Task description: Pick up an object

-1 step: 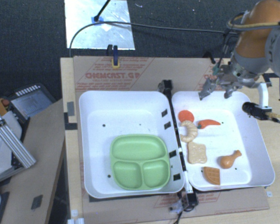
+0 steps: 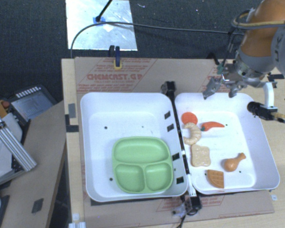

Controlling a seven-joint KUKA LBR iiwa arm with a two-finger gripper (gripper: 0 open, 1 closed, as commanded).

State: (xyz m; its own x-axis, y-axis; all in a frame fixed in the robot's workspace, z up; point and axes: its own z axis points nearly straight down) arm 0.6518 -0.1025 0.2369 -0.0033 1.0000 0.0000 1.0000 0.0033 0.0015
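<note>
Since nothing sits between the spread fingers, gripper (image 2: 222, 88) hangs open and unladen above the right bin (image 2: 262, 144) far rim. Nearest pick, judged: toy chili pepper (image 2: 214, 125), lying toward 6 o'clock from the gripper, long axis 3-to-9. Slim, orange-red, dark stem at 9 o'clock end, just beside a red tomato slice (image 2: 190, 118).

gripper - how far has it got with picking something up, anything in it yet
Done: nothing looks picked. The tomato slice, chili pepper, shrimp, cracker, drumstick and orange wedge all lie on the floor of the right bin. In hand: the gripper is open, with nothing between its fingers, above the bin's far edge. Left: choosing a piece, lowering, closing and lifting.
</note>
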